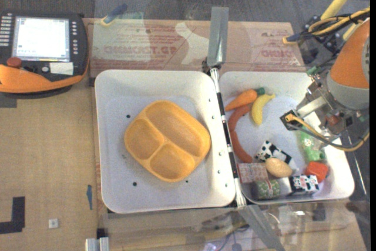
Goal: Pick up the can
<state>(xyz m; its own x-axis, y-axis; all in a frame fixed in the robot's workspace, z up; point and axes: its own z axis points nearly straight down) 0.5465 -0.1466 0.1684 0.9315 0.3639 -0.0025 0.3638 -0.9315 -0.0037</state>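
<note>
Hovering over right bin [346, 182], near its right side; gripper [310, 120] finger state impossible to tell from this angle, nothing seen between fingers.

Hanging from grey arm [351, 76] with orange band, reaching in from right, above green item [312, 147] and red item [318, 170]. Lying on its side at bin's front edge, well apart from gripper: can [268, 188], just beside a pale egg-like piece [278, 168], a cow-patterned toy [272, 151] and a small printed box [305, 183]. Farther back: carrot [241, 99], banana [259, 107], long red sausage [237, 135]. Sitting in left bin [111, 185]: orange divided tray [167, 140]. Resting on bench at far left: pendant [41, 50] with screen.
</note>
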